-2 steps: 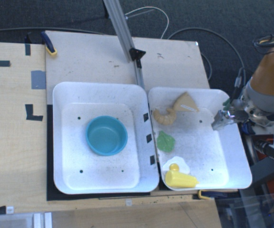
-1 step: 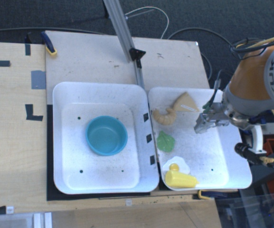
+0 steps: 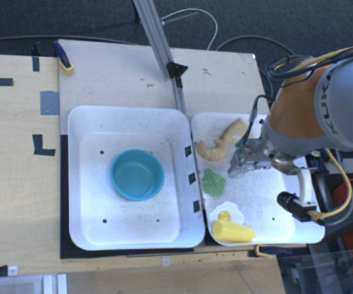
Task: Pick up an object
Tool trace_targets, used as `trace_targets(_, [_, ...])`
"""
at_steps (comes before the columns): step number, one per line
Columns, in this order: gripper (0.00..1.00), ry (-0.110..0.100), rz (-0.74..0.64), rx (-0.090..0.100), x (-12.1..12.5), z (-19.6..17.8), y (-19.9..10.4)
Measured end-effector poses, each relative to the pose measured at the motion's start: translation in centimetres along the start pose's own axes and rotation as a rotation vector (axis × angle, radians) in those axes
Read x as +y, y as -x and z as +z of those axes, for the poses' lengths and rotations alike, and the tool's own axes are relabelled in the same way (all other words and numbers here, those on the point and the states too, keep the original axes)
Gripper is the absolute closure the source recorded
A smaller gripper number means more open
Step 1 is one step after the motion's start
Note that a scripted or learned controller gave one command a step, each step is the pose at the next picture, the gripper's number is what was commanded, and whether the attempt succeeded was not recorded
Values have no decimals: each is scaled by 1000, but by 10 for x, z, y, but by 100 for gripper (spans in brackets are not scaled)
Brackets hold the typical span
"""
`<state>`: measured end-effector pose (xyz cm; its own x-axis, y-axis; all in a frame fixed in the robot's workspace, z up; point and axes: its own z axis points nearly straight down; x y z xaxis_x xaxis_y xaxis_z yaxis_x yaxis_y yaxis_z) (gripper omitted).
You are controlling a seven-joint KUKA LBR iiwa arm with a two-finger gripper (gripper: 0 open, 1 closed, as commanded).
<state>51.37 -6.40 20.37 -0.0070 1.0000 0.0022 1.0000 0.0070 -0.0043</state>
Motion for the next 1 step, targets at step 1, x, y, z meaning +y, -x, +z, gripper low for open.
trace_targets(1, [100,1,0,0,-14,-8,-54])
